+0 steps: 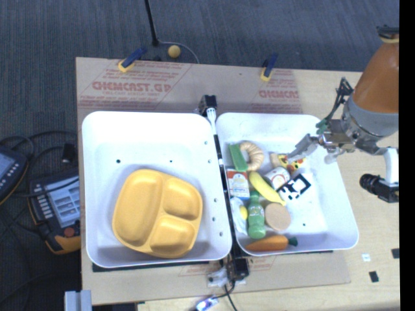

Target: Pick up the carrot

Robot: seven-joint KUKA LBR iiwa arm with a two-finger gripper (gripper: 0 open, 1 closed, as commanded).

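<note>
The carrot is orange with a small green stem end. It lies flat along the front wall of the right bin, apart from the gripper. My gripper reaches in from the right and hangs over the back middle of that bin, above a small red and yellow toy. It is well behind the carrot, with the pile of food items between them. Nothing can be seen held in it.
Crowded in the right bin's left half are a banana, a green bottle, a bagel, a tan disc, a carton and a black-and-white tagged block. The left bin holds a yellow divided tray.
</note>
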